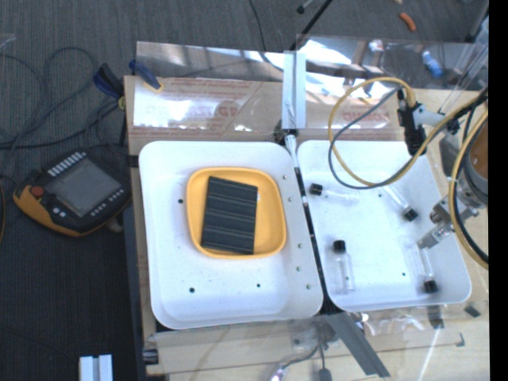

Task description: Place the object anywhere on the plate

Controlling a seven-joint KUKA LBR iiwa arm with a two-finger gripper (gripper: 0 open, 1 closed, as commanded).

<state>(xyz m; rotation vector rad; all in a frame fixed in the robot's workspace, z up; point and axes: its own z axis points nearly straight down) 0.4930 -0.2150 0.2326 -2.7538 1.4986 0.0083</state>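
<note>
A square yellow plate point(236, 213) sits in the middle of the left white bin point(167, 284). A black ribbed rectangular block point(230, 214) lies flat on the plate, a little left of its centre and within its rim. At the right edge of the right bin point(373, 292), the grey arm comes in, and its gripper point(438, 227) hangs low over the bin's right side, far from the plate. Nothing shows between its tips.
Several small clear vials with black caps lie in the right bin, one near the middle point(342, 262), one by the divider point(325, 190), and one at the right corner point(426, 275). A yellow cable point(349, 173) loops over the right bin's back. A teach pendant point(71, 193) lies on the floor at left.
</note>
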